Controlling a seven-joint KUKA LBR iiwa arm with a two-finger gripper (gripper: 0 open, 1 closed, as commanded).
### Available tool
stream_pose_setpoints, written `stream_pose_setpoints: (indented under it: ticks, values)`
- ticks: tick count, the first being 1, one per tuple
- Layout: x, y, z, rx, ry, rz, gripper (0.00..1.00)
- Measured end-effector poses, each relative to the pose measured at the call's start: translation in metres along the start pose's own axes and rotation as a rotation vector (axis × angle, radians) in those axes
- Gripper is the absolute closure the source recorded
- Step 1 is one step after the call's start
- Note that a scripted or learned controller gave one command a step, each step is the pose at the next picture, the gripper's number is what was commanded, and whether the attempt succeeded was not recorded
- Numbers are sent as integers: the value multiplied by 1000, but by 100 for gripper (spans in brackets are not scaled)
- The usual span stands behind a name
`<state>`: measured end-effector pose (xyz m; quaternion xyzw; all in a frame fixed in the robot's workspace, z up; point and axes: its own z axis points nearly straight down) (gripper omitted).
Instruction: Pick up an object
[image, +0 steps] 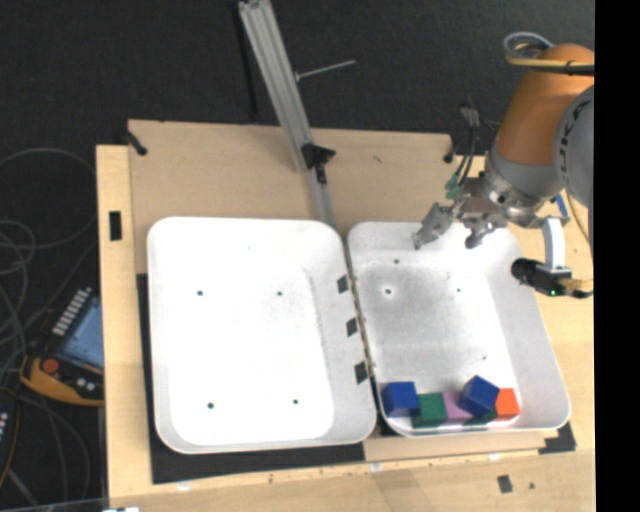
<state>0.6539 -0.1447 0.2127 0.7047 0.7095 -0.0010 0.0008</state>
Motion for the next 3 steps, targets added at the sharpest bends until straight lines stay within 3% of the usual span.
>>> stream_pose_setpoints:
  ticks: [1,2,3]
  values:
    - [-1,1,-12,-3,-2,-5,100]
    - [110,-26,17,2,5,-1,100]
    - [195,-10,15,-2,5,-3,100]
